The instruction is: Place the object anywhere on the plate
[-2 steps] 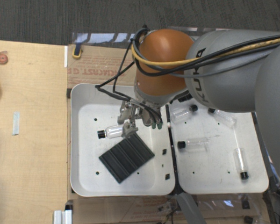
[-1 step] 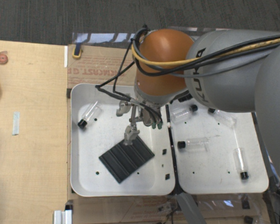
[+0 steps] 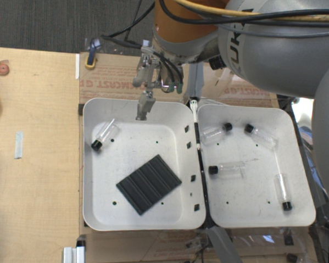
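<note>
A black ribbed plate (image 3: pixel 149 183) lies flat in the left bin (image 3: pixel 89 207), turned at an angle, near its middle front. A clear tube with a black cap (image 3: pixel 102 135) lies at that bin's left side, cap toward the front. My gripper (image 3: pixel 143 111) hangs over the left bin's far edge, above and behind the plate and to the right of the tube. I see nothing in it.
The right bin (image 3: pixel 303 218) holds several clear tubes with black caps, such as a tube at the right (image 3: pixel 283 190) and a tube in the middle (image 3: pixel 226 169). Cables and the arm's orange band (image 3: pixel 181 19) loom over the far edge. A wooden bench (image 3: pixel 33 121) lies to the left.
</note>
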Action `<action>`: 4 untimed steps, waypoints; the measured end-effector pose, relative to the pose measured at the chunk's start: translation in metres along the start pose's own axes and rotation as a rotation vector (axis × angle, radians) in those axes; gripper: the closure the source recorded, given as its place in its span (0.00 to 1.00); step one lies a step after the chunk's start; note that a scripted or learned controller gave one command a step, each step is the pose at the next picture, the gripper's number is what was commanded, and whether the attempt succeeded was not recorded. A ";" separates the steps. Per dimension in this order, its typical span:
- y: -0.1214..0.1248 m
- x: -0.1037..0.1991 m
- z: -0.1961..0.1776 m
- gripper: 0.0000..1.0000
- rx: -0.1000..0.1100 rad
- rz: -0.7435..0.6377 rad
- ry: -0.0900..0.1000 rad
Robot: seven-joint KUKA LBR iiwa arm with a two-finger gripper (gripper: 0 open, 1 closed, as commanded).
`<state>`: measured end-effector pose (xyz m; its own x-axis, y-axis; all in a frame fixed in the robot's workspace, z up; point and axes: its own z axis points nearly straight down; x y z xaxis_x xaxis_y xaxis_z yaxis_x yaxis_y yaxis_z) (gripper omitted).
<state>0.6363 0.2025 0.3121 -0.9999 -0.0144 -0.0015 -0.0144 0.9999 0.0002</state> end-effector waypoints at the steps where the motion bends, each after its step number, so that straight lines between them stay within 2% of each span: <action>1: -0.001 -0.001 -0.009 1.00 -0.001 0.002 -0.004; 2: 0.025 -0.024 0.072 1.00 -0.001 -0.097 -0.001; 3: 0.025 -0.024 -0.007 1.00 0.000 -0.173 -0.004; 4: -0.086 -0.023 -0.034 1.00 -0.001 -0.675 -0.004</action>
